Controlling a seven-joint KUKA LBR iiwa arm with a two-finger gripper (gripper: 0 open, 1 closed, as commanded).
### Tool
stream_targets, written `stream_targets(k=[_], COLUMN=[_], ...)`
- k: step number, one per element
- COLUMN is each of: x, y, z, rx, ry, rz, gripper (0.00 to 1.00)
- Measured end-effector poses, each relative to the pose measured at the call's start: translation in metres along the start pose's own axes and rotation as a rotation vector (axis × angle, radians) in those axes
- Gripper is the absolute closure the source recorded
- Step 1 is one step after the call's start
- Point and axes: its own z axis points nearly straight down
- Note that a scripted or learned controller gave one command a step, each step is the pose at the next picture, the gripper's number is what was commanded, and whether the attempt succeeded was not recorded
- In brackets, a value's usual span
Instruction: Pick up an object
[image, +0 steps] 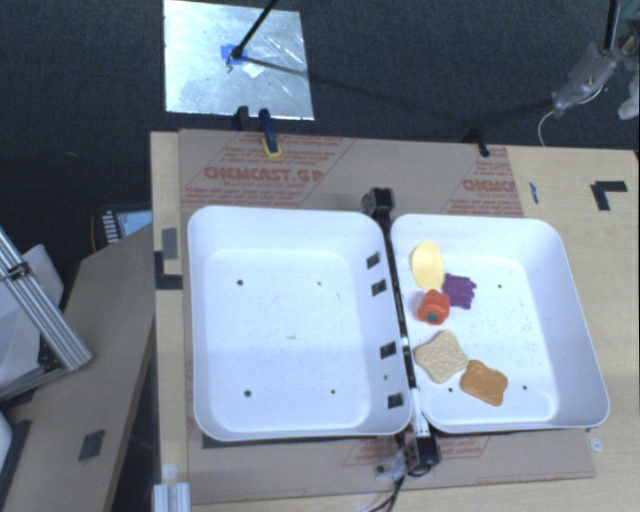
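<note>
Dark carpet (420, 60) surrounds a tan bench (120, 300) topped with one printed cardboard sheet (300, 170). One shiny foil square (238, 60) lies on the floor beyond it. Two white bins sit side by side, the left bin (290, 320) touching the right bin (540, 330) along a black hinge strip (395, 300). Five small objects cluster in the right bin's left half: one tan piece (441, 356), one orange-brown piece (484, 382), one yellow piece (427, 265), one purple piece (459, 289) and one red-orange piece (433, 306). Far at the upper right, off the bench, hangs the pale gripper (585, 75); I cannot tell whether it is open or closed.
</note>
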Motion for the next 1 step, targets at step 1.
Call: stream_targets(k=[1], x=[0.0042], y=[0.0016], z=[-0.0054], rx=[0.005], ry=[0.002], rz=[-0.010], gripper=[1.00])
